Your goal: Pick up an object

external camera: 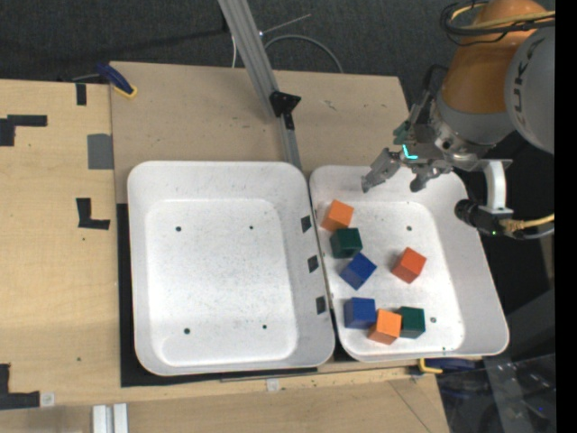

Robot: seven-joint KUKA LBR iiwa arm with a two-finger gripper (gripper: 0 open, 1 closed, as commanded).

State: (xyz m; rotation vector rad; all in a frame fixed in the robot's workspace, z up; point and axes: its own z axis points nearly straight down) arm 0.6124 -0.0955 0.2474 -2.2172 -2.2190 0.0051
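Table (54,242), plywood, carrying two white bins side by side: left bin (144,188) and right bin (478,323), their inner rims touching along the middle. All seven cubes sit in the right bin, loose on its floor, none stacked (a scatter that reads as a mixed picking stock rather than any sorted arrangement). Upper group: orange cube (339,214), with a green cube (346,242) touching it at 6 o'clock and a blue cube (359,270) just beside that at 5 o'clock. Standing apart at 3 o'clock of the blue cube: a red-orange cube (408,264). Lower group near the front rim: second blue cube (360,311), second orange cube (386,325) and second green cube (412,321), pressed close in a row. Arm enters from 3 o'clock; pincer (397,177) hangs above the back rim of the right bin, fingers spread, nothing between them. Likely reason for that pose: a raised, open stance ahead of a descent. No cube is singled out by the task; the orange cube is nearest, lying at about 8 o'clock of the pincer, near but not under it. The red-orange cube, at 6 o'clock and farther off, looks the easier grasp, having free space on every side.
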